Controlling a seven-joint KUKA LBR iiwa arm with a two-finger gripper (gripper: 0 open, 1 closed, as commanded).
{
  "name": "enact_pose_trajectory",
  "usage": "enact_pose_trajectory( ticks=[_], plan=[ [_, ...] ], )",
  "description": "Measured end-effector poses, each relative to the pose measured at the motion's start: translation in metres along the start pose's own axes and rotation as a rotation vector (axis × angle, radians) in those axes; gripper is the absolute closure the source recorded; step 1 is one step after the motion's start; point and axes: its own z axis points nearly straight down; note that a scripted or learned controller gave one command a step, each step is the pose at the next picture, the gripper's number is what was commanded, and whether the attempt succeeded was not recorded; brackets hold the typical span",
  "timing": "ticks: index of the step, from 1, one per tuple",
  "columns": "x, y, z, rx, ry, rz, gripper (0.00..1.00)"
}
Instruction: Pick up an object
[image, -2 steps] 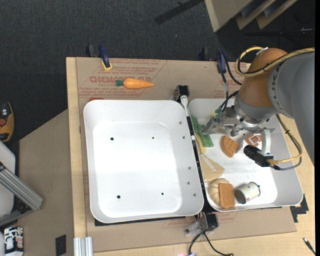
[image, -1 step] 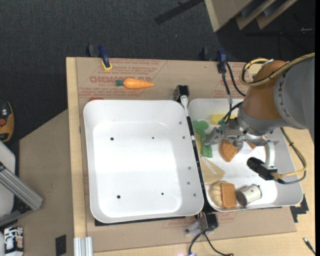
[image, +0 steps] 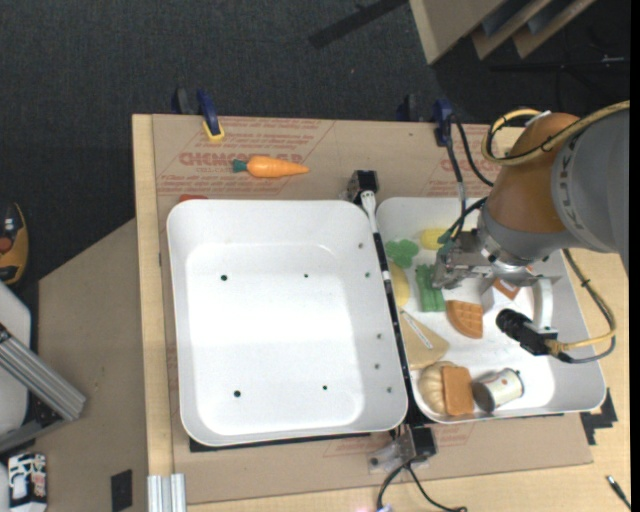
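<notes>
Dark carpet surrounds a cardboard-topped bench (image: 150, 300) that bears two shallow white bins side by side, and the black divider (image: 385, 290) where they meet serves as the landmark. To the divider's left lies the left bin (image: 200, 400), its floor bare white with a few small dark dots. To the divider's right lies the right bin (image: 585, 385), crowded with small things: a green leafy piece (image: 403, 250) just beside the divider near its far end, a yellow piece (image: 432, 238) a little further right, a green block (image: 430, 290) below those, a waffle-like tan piece (image: 464, 318) to the right of that, and near the divider's near end a bread roll (image: 445, 388) touching a small metal can (image: 498, 388) lying on its side. Beyond the divider's far end, up and to its left on the bare cardboard, lies a toy carrot (image: 272, 168). The arm's gripper (image: 455, 268) hangs over the right bin, above the green block and waffle-like piece; whether it is spread, closed, or gripping anything cannot be told from this angle.
</notes>
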Motion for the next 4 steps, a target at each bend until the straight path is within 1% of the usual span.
enact_pose_trajectory(
  ticks=[1, 2, 3, 4],
  plan=[
    [0.080, -0.022, -0.089, 0.008, 0.003, -0.010, 1.00],
    [0.074, -0.024, -0.084, 0.017, 0.000, -0.001, 0.00],
    [0.075, -0.023, -0.094, 0.014, 0.000, -0.002, 1.00],
    [0.122, 0.013, -0.106, 0.012, 0.001, -0.007, 1.00]
  ],
)
